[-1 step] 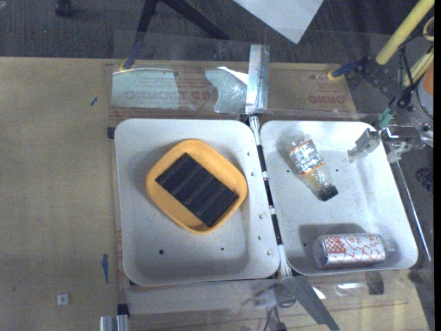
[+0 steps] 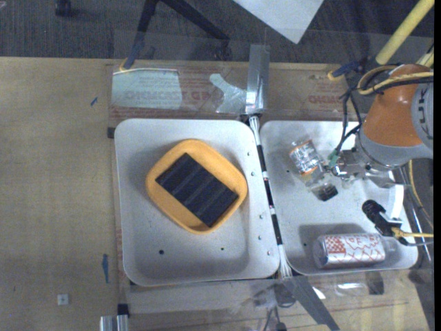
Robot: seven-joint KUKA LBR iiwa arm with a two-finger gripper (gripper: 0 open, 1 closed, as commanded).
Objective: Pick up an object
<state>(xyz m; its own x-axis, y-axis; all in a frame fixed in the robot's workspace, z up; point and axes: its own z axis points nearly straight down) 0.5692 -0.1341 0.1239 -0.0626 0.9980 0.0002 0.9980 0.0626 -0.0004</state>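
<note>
Item: red-and-white cylinder (image 2: 351,248), lying at 6 o'clock in right bin (image 2: 293,219). Probably light, stiff, prone to roll; I'd grip mid-body. My tool (image 2: 340,166): open or closed, cannot tell.

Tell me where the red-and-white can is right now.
In the camera view, the red-and-white can lies on its side along the near edge of the right bin, below the small shiny object.
</note>
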